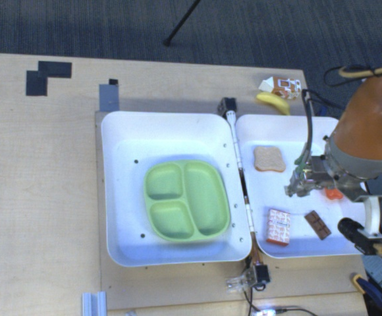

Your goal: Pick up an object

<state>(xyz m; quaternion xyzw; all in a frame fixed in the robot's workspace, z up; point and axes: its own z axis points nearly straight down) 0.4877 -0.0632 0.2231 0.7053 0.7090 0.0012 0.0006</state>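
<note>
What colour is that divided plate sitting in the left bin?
Light green. The divided plate shows clearly in the overhead camera view, in the left bin.

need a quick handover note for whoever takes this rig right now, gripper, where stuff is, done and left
Gripper: low over the right bin, near its middle; whether the jaws are open or shut cannot be told, and nothing is seen held.
Right bin things: bread slice at upper left, red-and-white packet and brown bar along the near side, a small orange piece partly hidden beside the gripper.
Left bin: green divided plate.
Outside the bins, on the bench: a banana and a small packet.
Done: arm is over the right bin.
Left: grasp and lift any one object.
</note>
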